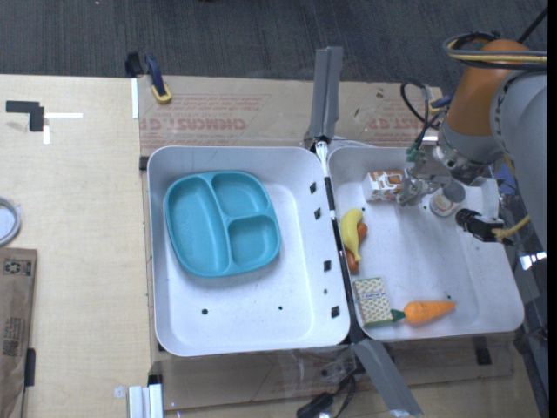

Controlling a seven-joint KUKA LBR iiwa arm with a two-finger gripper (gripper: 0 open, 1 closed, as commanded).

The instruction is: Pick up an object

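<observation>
My gripper (415,190) hangs low over the far part of the right bin (487,320). It is right beside a small white and orange carton (381,184), at the carton's right end. I cannot tell if it touches the carton. A yellow banana (350,231) lies along the bin's left wall with a small red-orange piece (360,231) against it. Near the front left corner lies a pale checkered packet (372,300). An orange carrot (427,312) with a green tip lies beside it to the right.
The left bin (174,320) holds a blue divided plate (223,223). A grey divider bar (326,94) rises between the bins at the back. The arm's orange band (480,94) and cables hang over the right bin's far right corner.
</observation>
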